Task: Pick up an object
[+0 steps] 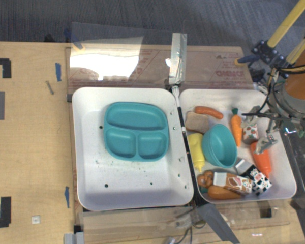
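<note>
The right bin (290,179) holds several toy foods. Among them are a teal bowl (219,145), a sausage (208,112), a brown bread piece (195,121) and a yellow piece (195,150). There are also a thin carrot (236,128), a fat carrot (262,159), a small red-and-white carton (250,132) and a black-and-white cube (261,180). My gripper (258,129) hangs over the bin's right side, open. Seen from above, the carton lies between its two fingers. I cannot tell whether they touch it.
The left bin (86,182) carries a teal divided plate (136,131). More toys lie along the right bin's front wall (229,183). A clear upright divider (177,60) stands behind the bins. The arm's orange band (299,85) and cables (274,98) overhang the right rim.
</note>
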You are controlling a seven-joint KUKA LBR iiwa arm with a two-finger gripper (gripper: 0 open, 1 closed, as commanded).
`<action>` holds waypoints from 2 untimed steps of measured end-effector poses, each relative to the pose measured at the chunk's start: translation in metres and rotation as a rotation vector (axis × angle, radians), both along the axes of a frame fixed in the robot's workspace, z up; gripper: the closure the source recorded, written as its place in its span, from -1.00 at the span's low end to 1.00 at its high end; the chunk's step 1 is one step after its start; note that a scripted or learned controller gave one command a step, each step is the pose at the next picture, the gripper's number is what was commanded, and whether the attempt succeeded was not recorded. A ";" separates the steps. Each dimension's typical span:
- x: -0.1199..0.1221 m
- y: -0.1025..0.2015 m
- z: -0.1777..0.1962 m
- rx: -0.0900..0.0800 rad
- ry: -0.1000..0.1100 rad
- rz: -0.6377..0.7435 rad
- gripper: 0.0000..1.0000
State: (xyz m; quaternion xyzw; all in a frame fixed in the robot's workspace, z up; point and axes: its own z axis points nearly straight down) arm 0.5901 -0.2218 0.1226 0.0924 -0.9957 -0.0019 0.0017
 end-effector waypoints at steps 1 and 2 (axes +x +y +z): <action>-0.005 0.023 -0.035 -0.005 -0.013 -0.084 -1.00; -0.001 0.024 -0.022 -0.007 -0.025 -0.082 1.00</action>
